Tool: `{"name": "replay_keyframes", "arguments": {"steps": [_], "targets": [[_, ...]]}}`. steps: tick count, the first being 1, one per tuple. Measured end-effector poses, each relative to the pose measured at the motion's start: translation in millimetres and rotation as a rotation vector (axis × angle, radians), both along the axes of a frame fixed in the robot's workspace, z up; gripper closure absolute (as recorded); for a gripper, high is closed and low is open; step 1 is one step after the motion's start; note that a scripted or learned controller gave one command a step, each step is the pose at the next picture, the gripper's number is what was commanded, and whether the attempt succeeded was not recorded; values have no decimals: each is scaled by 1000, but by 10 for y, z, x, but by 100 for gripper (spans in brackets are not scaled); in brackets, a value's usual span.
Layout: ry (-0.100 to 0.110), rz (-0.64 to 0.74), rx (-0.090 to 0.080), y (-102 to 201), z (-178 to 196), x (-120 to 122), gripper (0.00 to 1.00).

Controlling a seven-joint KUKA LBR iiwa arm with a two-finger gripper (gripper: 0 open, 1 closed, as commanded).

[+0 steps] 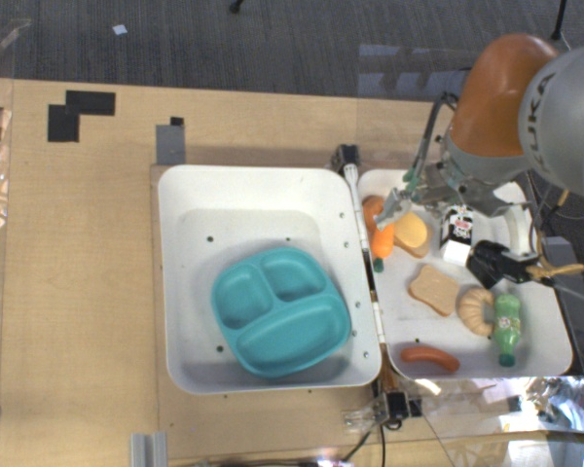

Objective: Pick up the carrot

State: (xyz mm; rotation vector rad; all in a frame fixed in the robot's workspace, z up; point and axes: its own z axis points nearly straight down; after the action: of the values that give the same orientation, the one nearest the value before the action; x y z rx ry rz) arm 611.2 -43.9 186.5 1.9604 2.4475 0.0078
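Observation:
The carrot (383,240) is a small orange piece with a green tip at its near end. It lies against the left wall of the right bin (555,358), just beside the divider. My gripper (401,200) hangs low over the back left part of that bin, a little behind and to the right of the carrot. It is close to a yellow wedge (413,233) and an orange ball (372,208). I see nothing held in it.
The right bin also holds a toast slice (434,289), a croissant (475,310), a green bottle (507,327), a red sausage (430,359) and a white block (456,251). A teal divided plate (280,309) sits in the left bin (190,261).

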Motion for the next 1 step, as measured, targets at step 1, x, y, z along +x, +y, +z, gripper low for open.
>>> {"name": "replay_keyframes", "arguments": {"steps": [1], "targets": [[0, 0, 0, 0, 0, 0, 0]]}}
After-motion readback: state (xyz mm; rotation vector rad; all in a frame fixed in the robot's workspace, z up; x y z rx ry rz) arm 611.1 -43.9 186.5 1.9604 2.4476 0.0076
